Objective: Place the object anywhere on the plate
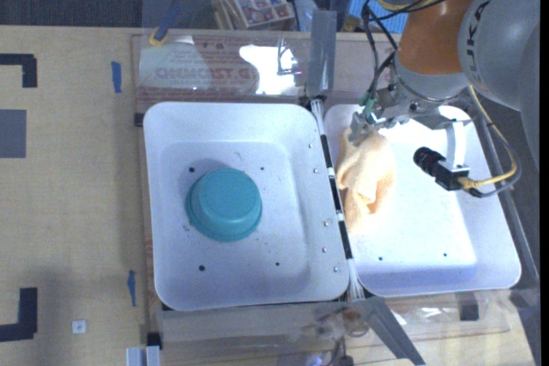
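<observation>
A teal round plate (225, 203) lies left of the middle of the left bin (171, 133). A pale yellow, soft, crumpled object (369, 174) hangs over the left side of the right bin (429, 261), close to the divider between the bins. My gripper (362, 124) points down right at the object's top end, and its fingers are pinched on that upper tip. The grey arm with its orange band (437, 21) reaches in from the upper right.
A black camera unit with a yellow cable (442, 169) sticks out beside the wrist over the right bin. A shiny panel (223, 64) and a metal post (322, 47) stand behind the bins. Boxes and clutter sit beyond the bench.
</observation>
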Robot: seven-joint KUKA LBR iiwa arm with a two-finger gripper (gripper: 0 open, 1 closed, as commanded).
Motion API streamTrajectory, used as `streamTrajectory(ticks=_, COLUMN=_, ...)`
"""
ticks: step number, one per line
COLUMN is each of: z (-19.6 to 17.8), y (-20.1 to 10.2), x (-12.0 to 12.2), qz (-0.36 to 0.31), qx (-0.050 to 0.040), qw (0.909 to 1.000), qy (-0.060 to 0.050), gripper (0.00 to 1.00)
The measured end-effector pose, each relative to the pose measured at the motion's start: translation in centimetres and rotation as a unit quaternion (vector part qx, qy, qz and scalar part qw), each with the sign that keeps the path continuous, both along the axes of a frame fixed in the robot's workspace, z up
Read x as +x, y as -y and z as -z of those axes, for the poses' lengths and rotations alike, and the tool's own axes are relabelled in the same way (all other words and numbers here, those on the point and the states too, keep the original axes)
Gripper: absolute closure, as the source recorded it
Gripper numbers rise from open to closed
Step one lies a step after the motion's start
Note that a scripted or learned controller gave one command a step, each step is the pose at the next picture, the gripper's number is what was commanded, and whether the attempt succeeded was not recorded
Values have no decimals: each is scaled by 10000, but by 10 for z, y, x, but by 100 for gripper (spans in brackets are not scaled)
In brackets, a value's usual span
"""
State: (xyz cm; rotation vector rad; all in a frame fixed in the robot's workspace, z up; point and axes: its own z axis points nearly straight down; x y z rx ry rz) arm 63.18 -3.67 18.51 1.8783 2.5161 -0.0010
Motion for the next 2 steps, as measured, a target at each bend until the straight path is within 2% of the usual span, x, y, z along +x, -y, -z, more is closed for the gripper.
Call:
streamTrajectory(ticks=1, z=-40, y=0, x=1, qz=-8, qx=0, qw=10000, qy=14, gripper=100)
streamTrajectory(ticks=2, z=-32, y=-36, x=-27, qz=-1984, qx=8, qw=9801, qy=-7, gripper=100)
